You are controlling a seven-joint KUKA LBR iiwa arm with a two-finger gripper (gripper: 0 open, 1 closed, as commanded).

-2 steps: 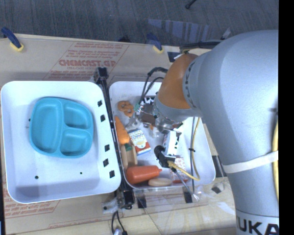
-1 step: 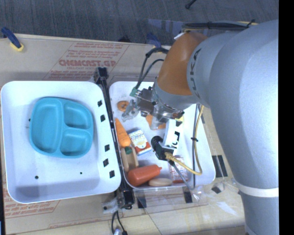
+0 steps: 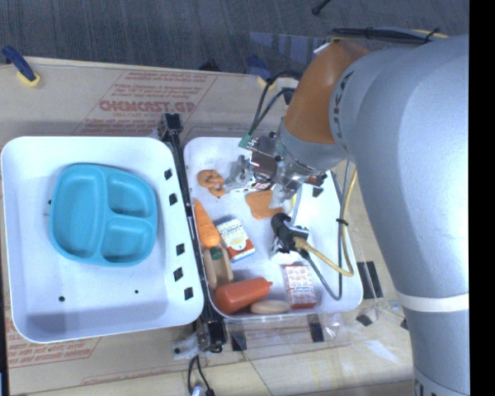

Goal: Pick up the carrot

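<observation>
The carrot (image 3: 206, 224) is a long orange piece lying along the left wall of the right bin (image 3: 346, 262), with its tip pointing towards the back. My gripper (image 3: 249, 174) hangs over the back half of that bin, up and to the right of the carrot and apart from it. It sits between a small curled orange item (image 3: 209, 180) and a flat orange piece (image 3: 260, 202). The grey arm and its orange wrist band (image 3: 318, 97) cover the right side of the bin.
In the right bin, near the carrot, lie a small carton (image 3: 235, 239), a wooden block (image 3: 219, 266), a red sausage (image 3: 241, 294), a beige piece (image 3: 270, 307) and a red-and-white packet (image 3: 299, 285). The left bin (image 3: 25, 221) holds a blue divided plate (image 3: 105, 213).
</observation>
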